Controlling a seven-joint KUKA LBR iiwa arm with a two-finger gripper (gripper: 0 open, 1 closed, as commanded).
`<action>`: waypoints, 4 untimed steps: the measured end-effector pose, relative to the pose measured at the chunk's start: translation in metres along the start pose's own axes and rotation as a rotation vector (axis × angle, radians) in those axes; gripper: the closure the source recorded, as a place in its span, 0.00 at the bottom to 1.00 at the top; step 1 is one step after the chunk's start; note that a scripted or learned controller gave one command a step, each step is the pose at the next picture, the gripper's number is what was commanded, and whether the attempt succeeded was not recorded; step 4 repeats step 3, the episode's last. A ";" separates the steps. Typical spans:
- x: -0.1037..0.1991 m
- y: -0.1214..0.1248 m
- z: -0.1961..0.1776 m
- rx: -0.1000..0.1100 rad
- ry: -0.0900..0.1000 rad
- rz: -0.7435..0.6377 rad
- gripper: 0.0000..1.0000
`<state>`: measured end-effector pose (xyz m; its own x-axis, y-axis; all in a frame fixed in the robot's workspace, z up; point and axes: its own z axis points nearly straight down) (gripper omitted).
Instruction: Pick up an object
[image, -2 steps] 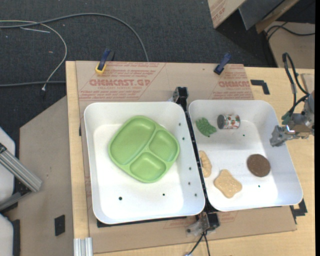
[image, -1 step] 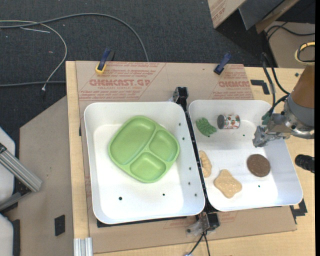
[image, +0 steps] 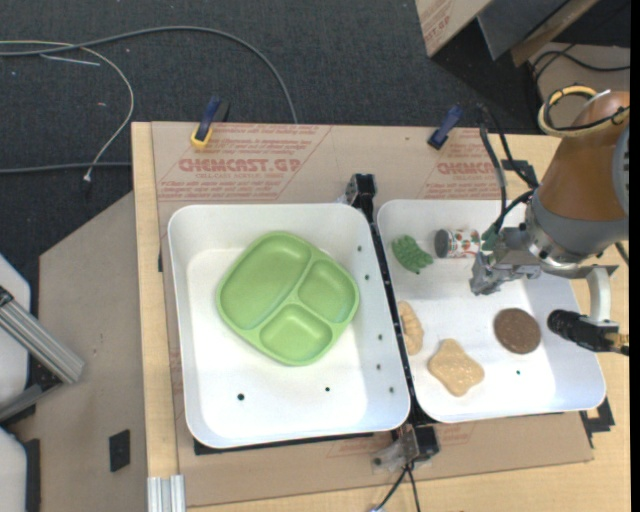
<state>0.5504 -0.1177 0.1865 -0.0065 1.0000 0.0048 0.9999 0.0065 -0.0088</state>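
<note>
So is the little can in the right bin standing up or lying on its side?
Lying on its side. The can rests lengthwise on the right bin floor, its dark end cap facing the green toy.

Bench (image: 150, 300): brown board, red lettering.
Left bin (image: 200, 390): at 9 o'clock.
Right bin (image: 560, 395): at 3 o'clock, touching the left.

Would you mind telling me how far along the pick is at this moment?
Done: the arm has reached into the right bin, and the end effector sits low between the small can and the brown disc. In hand: nothing is visibly between its fingers. Left: grasp and lift an object; the can, disc, green toy and tan pieces all lie on the bin floor.
</note>
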 end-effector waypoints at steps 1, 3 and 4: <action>0.057 0.011 -0.012 -0.006 -0.003 0.000 1.00; 0.158 0.025 -0.023 -0.005 -0.004 0.001 1.00; 0.158 0.025 -0.023 -0.005 -0.004 0.001 1.00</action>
